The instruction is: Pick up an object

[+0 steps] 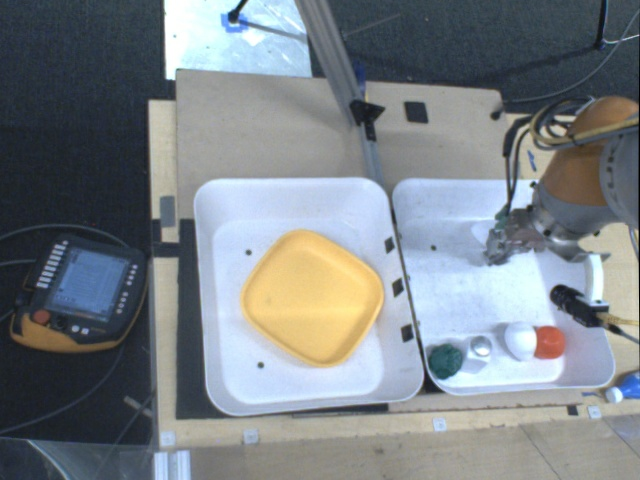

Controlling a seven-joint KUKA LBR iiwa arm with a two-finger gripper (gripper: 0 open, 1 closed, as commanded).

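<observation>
My gripper (497, 251) hangs over the back right part of the right bin (440, 298), above bare white floor. Along that bin's front wall lie a dark green lump (445, 359), a small silver-grey piece (480, 347), a white ball (519, 340) and a red-orange object (549, 342) touching the ball. All of these lie well in front of the gripper and apart from it. A square yellow plate (312, 295) lies flat in the middle of the left bin (225, 268).
The grey arm with its orange band (590, 158) reaches in from the right above the right bin's far corner. A slanted metal pole (335, 48) stands behind the bins. A teach pendant (80, 293) lies left of the bench.
</observation>
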